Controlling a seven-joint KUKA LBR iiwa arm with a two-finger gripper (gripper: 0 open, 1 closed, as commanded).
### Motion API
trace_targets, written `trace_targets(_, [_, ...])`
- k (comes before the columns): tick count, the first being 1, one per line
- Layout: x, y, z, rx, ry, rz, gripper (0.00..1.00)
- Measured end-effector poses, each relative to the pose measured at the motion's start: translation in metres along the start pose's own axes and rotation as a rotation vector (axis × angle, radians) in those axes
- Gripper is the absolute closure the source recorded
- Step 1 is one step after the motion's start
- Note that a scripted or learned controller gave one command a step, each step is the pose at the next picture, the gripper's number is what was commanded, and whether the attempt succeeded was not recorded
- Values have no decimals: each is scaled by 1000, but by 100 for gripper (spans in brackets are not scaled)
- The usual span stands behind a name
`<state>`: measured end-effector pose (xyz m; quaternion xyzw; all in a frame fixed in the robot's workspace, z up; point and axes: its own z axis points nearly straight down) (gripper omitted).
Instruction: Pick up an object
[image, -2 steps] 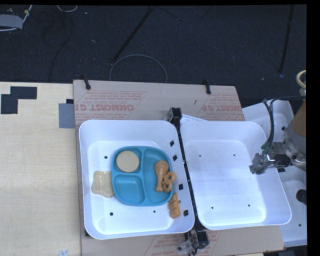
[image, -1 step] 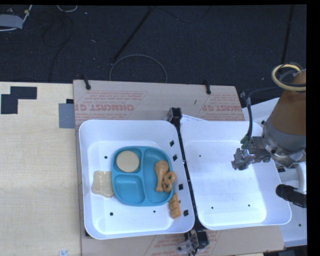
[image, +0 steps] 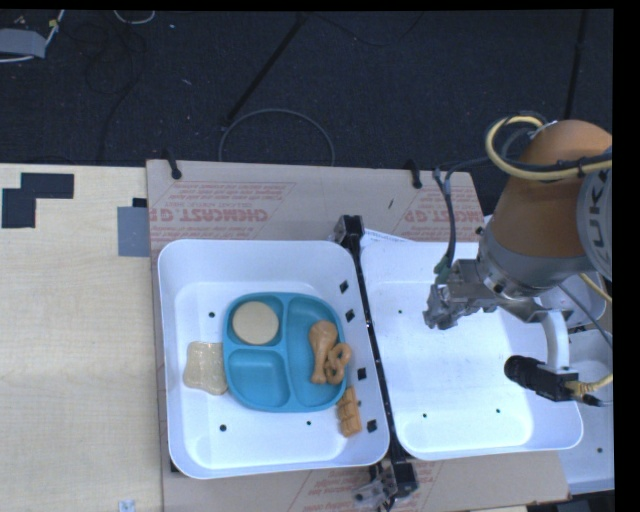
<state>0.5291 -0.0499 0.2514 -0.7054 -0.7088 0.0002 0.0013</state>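
Bench (image: 70, 330): pale wood surface, with a cardboard sheet (image: 260, 205) under two shallow white bins set side by side.

Arm (image: 550, 200): grey with an orange band, enters from the right edge and hangs over the right bin (image: 470, 420), near that bin's far right corner.

Left bin (image: 190, 270): holds all the loose items. Right bin: bare white floor under the arm.

Blue tray (image: 262, 385): three compartments, sits in the middle of the left bin, slightly toward its near edge.

Round tan disc (image: 255, 322): lies in the tray's far left compartment.

Tan twisted piece (image: 328, 352): lies in the tray's right compartment, long axis running far to near.

Pale beige slab (image: 205, 368): on the bin floor, touching the tray's left edge.

Small orange-brown piece (image: 349, 411): on the bin floor just off the tray's near right corner, close to the divider between the bins.

Pincer (image: 440, 315): dark, over the far part of the right bin, well apart from every item in the left bin. Nothing visible between its tips. Too dark and small to tell how wide it stands.
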Motion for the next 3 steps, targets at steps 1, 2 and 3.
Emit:
trace_targets(1, [49,11,16,3,0,1,100])
trace_targets(2, [103,28,28,1,-1,1,100])
trace_targets(3, [158,45,20,0,0,0,100])
